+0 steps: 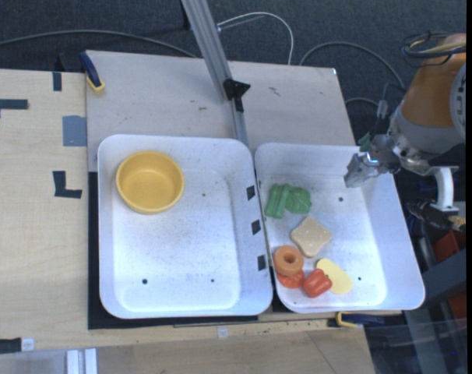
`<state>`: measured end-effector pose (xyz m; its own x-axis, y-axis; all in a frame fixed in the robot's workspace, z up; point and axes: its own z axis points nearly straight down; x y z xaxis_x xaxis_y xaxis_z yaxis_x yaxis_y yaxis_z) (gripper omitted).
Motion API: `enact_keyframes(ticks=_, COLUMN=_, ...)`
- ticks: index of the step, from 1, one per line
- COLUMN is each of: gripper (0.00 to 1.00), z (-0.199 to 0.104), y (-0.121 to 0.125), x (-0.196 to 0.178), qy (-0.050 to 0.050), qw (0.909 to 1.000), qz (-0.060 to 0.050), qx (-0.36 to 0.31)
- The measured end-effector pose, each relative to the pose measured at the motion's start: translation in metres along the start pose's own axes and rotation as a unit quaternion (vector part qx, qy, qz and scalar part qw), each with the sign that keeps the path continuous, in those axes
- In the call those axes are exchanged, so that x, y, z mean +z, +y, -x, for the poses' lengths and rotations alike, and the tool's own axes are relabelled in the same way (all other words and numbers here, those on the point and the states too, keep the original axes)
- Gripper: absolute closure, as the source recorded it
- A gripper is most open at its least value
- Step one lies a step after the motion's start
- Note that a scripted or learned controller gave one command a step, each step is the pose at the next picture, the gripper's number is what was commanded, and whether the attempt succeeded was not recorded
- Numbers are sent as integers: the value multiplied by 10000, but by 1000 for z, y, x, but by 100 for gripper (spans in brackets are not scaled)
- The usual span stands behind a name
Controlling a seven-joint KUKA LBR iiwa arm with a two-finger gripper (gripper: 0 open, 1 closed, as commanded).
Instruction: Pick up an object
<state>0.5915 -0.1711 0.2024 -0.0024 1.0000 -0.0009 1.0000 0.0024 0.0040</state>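
You are at the approach step: the gripper (359, 170) hangs over the far right part of the right bin (392, 287), and nothing sits between its fingers that you can see. Whether the jaws are spread or closed you cannot tell from this view (the tool is small and seen at a slant), so treat that as unknown.

The things you could pick all lie in the right bin, to the left and near side of the gripper. Closest is the green toy (287, 199), left of the tool and a little nearer you, clear of it and not touching. Further toward the near edge comes the tan bread slice (311, 236), then a tight cluster: the orange ring (288, 259), the red pepper (316, 284) and the yellow piece (336, 277), which touch or overlap one another.

The left bin (111, 287) holds a yellow bowl (149, 181) at its far left, well apart from the arm.

Your next move, as I judge it, calls for carrying the tool left over the green toy or the bread slice, which stand freer than the cluster, then lowering it.
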Motion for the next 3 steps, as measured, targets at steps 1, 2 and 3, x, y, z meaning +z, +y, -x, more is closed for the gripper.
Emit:
enact_keyframes(ticks=1, gripper=100, z=6, y=7, x=-60, qy=-6, qw=10000, qz=9, qx=3)
enact_keyframes(ticks=2, gripper=100, z=-38, y=18, x=-49, qy=6, qw=10000, qz=-29, qx=-12)
enact_keyframes(ticks=3, gripper=100, z=-86, y=34, x=-51, qy=10, qw=10000, qz=-22, qx=-20)
